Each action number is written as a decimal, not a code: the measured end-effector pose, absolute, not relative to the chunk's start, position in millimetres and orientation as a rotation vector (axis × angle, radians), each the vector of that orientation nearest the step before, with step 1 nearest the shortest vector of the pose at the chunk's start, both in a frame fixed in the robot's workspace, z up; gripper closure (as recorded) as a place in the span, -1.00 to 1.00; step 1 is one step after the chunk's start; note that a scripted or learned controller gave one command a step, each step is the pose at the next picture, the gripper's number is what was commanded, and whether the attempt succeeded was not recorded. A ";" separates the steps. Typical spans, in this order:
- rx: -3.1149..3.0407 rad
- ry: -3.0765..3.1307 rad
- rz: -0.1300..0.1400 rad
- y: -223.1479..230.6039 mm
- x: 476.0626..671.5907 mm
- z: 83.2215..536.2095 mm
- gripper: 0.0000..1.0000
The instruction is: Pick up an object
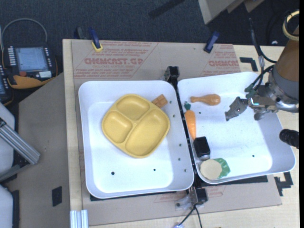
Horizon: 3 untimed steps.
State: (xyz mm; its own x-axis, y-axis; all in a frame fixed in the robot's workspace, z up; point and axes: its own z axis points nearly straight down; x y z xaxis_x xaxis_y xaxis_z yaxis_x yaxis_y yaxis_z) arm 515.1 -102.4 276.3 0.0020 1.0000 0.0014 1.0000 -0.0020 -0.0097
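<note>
Roughly, from the right bin outward:

Chicken drumstick (pixel 205 99): toy, tan, lying on its side near the back of the right bin (pixel 256 146), thick end toward the right, nearest of the loose things to the gripper, apart from it.
Carrot (pixel 190 123): orange with a green top, lying lengthwise along the right bin's left wall, just below and left of the drumstick.
Black block (pixel 202 147): small, dark, just below the carrot's tip, close to the left wall.
Round disc on green leaf (pixel 214 168): pale cream disc over a ruffled green piece, in the front left corner of the right bin, just below the black block.
Gripper (pixel 234 110): hanging over the middle-back of the right bin, right of the drumstick, pointing left and down; nothing seen between the fingers; spread or pressed together, cannot tell from this angle.
Arm (pixel 285 75): grey with an orange band, reaching in from the right over the right bin's far edge.
Divided plate (pixel 136 125): yellow, three compartments, sitting in the middle of the left bin (pixel 95 165).
Brown block (pixel 159 100): small, tucked at the plate's back right edge, partly hidden by it.
Bench (pixel 71 103): brown board with red lettering, bearing both bins side by side.
</note>
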 end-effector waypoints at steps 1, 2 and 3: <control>-2.221 -2.222 0.000 -102.3 516.8 281.0 -1.00; -2.218 -2.215 0.006 -105.1 508.6 221.4 -1.00; -2.218 -2.215 0.006 -105.2 497.3 169.0 -1.00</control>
State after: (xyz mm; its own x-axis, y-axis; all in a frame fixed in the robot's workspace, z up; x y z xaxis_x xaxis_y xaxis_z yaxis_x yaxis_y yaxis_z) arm 497.3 -105.2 169.0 0.0012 1.0000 0.0019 1.0000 -0.0011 -0.0075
